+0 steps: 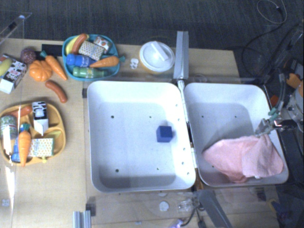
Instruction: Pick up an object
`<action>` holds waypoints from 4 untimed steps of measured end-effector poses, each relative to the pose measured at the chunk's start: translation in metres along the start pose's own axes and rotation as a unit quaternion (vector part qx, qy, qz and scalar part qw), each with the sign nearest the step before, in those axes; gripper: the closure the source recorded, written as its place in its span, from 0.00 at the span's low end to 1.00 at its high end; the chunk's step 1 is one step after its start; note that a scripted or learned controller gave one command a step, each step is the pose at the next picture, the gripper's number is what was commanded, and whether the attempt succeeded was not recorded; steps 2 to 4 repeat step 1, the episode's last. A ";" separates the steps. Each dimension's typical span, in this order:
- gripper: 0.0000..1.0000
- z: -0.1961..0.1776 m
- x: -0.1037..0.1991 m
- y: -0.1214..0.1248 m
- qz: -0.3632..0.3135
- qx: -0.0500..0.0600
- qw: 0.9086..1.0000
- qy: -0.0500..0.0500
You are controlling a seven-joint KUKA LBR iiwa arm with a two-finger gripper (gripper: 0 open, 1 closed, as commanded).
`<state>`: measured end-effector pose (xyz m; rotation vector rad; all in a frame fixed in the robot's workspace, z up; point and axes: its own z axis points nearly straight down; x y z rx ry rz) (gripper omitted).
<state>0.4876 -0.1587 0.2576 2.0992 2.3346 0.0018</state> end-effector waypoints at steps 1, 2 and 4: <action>1.00 0.043 0.047 0.013 -0.148 0.000 0.989 0.000; 1.00 0.043 0.047 0.013 -0.148 0.000 0.989 0.000; 1.00 0.043 0.047 0.013 -0.148 0.000 0.989 0.000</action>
